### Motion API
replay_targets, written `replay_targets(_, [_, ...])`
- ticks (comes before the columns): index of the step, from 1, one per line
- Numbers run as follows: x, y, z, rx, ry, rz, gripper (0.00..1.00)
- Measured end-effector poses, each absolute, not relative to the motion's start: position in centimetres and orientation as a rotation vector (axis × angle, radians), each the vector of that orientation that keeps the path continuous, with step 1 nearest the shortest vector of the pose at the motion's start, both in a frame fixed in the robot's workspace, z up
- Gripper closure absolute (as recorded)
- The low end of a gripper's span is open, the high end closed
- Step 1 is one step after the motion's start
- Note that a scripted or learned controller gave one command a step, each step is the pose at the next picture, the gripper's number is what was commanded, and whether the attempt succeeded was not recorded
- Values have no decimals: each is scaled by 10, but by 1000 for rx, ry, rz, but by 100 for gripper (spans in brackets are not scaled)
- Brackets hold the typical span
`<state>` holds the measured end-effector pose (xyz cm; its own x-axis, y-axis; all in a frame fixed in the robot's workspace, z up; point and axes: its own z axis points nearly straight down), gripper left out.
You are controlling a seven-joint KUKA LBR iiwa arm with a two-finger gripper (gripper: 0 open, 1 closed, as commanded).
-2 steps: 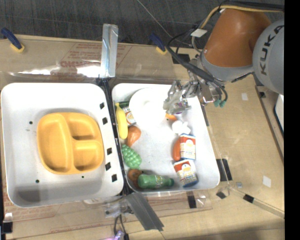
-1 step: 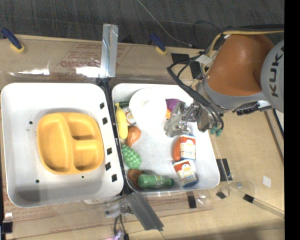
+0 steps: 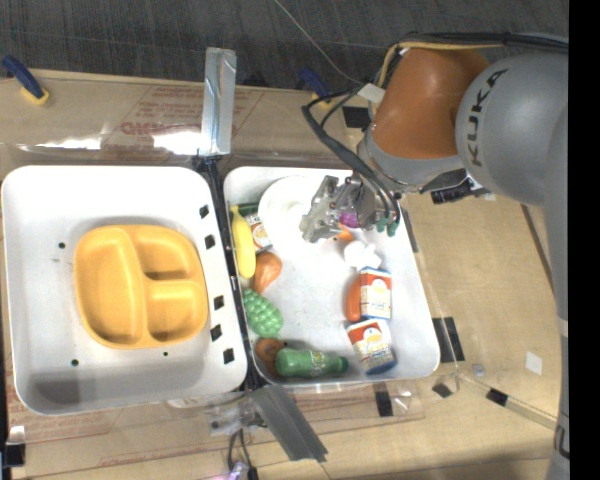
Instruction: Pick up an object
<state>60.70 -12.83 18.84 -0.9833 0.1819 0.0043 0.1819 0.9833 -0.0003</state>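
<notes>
- Gripper (image 3: pixel 325 218) is hanging over the upper part of the right bin (image 3: pixel 420 313), above a white plate (image 3: pixel 280 203) tucked in the bin's top corner. Looks like it's aimed down and a bit left.
- Honestly can't tell how it's set from this angle, it's a metal blur, so I won't guess. Nothing visibly in it.
- Candidates in that bin: two small bottles (image 3: pixel 373 295) with orange and white labels along the right side, a green bottle (image 3: pixel 308 362) lying along the bottom wall, green grapes (image 3: pixel 262 314), an onion (image 3: pixel 267 270) and a banana (image 3: pixel 243 249) by the left wall.
- There's also something small, pinkish and orange, right beside the gripper, half hidden by it. Can't make out what.
- Left bin (image 3: pixel 20 268) just has a yellow divided tray (image 3: pixel 140 285), well apart from the arm, so I'd ignore that.
- If I were picking: go for the upper small bottle, it's near and has bare floor on its left. Line up across its narrow width, come straight down, and don't close until both sides are bracketed.
- Stuff hugging the left wall looks riskier, it's packed tight and a finger could hit the wall.
- Check it's really held before calling it done.
</notes>
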Motion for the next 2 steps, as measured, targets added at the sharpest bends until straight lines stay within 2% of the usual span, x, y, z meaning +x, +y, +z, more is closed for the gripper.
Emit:
replay_targets(1, [640, -125, 281, -366, -3132, 3, 100])
replay_targets(2, [652, -125, 306, -333, -3128, 1, 100])
